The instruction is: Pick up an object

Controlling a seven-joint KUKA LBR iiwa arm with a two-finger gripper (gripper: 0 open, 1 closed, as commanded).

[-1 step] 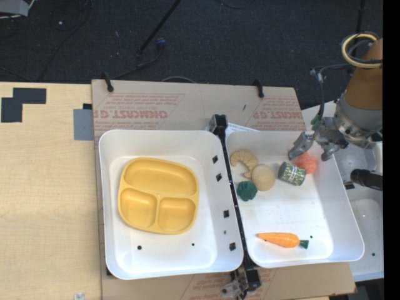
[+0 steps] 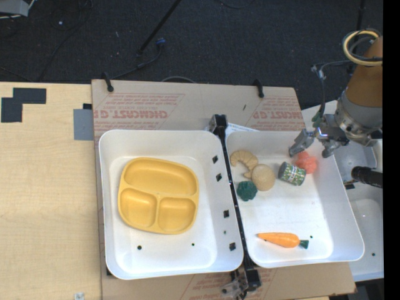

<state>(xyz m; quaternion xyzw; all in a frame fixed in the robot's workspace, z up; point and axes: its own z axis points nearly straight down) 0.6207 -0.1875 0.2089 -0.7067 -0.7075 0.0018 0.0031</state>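
Nothing is picked up yet, so the whole lift is still ahead of you. Your pincer (image 2: 315, 139) hangs over the far right corner of the right bin (image 2: 337, 239), and its fingers look spread apart with nothing between them, though the slanted view makes that hard to confirm. Just below it lies a pink ball (image 2: 306, 162), touching or nearly touching a green can (image 2: 291, 173) that lies on its side. These two look like your nearest candidates.

Further left in the same bin you have a tan cookie (image 2: 244, 160), a beige ball (image 2: 263, 177) beside it, and a dark green lump (image 2: 246, 190), all bunched near the divider. A carrot (image 2: 281, 239) lies alone near the front rim, well apart from everything, with open floor around it.

The left bin (image 2: 112, 242) carries a yellow tray (image 2: 159, 194).

Watch the right wall and far rim: the pink ball sits close to both, so you have little room on that side. The can crowds its other side. The carrot gives you the freest approach.
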